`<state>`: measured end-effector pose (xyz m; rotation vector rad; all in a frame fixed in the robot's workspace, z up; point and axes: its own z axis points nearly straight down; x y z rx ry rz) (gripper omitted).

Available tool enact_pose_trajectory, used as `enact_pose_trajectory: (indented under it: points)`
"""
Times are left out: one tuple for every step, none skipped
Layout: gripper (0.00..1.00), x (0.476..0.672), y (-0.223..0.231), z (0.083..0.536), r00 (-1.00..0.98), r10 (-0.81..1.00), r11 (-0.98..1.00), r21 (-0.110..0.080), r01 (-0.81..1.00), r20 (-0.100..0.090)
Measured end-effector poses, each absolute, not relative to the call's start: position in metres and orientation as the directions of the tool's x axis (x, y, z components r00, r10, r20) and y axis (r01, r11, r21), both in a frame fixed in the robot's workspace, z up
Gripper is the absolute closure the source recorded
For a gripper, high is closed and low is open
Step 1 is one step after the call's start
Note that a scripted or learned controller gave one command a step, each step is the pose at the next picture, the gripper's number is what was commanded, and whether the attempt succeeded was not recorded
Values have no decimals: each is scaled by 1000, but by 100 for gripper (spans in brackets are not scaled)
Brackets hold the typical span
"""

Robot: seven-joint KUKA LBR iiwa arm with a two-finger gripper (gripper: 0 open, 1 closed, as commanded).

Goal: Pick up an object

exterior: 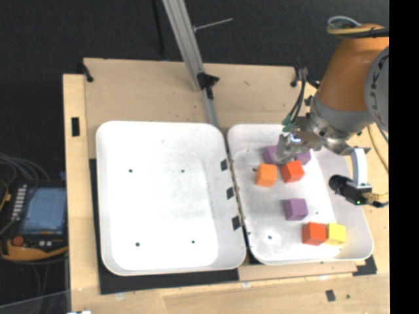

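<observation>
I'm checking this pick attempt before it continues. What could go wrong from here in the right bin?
The tool sits low over a tight cluster: a purple block, an orange block and a red block lie close together. It might nudge a neighbour or close on two at once. The purple block is partly hidden under the tool, so a centred grasp cannot be confirmed.

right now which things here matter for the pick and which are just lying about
For the job:
gripper
purple cube under it
orange cube
red cube
right bin

Lying about:
left bin
metal pole
blue-screen pendant
</observation>
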<state>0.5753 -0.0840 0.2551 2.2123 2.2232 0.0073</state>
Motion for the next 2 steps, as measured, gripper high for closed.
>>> enact_pose_trajectory:
  points:
    - [100, 570, -35, 259, -7, 1000, 7, 0, 1000, 1]
    - [100, 563, 18, 249, -7, 1000, 7, -1, 1000, 1]
